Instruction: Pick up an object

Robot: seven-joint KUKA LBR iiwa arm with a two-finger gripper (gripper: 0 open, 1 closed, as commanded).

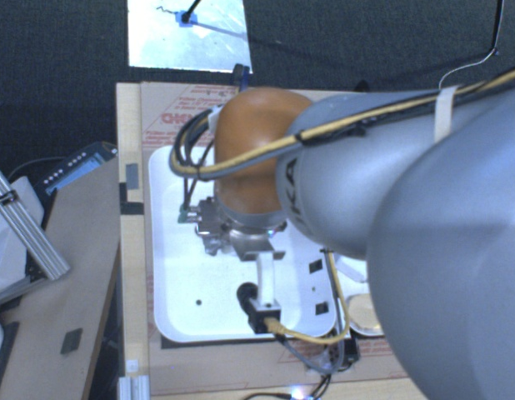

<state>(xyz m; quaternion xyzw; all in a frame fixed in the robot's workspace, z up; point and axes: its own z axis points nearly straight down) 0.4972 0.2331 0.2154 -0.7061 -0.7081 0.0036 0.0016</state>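
My gripper (234,242) hangs over the middle of the left white bin (178,307), beneath the orange wrist band. The arm's bulk covers it from above. A tiny dark speck (199,301) lies on the bin floor to the gripper's lower left. Two small dark squares (317,267) sit on the floor near the bin's right side. I see nothing between the gripper and the bin floor that I can name as held.
The grey arm spans the right half of the view and hides most of the right bin (362,317), where a pale round edge shows. A cardboard sheet (170,111) lies under the bins. Metal rails (24,223) stand at far left.
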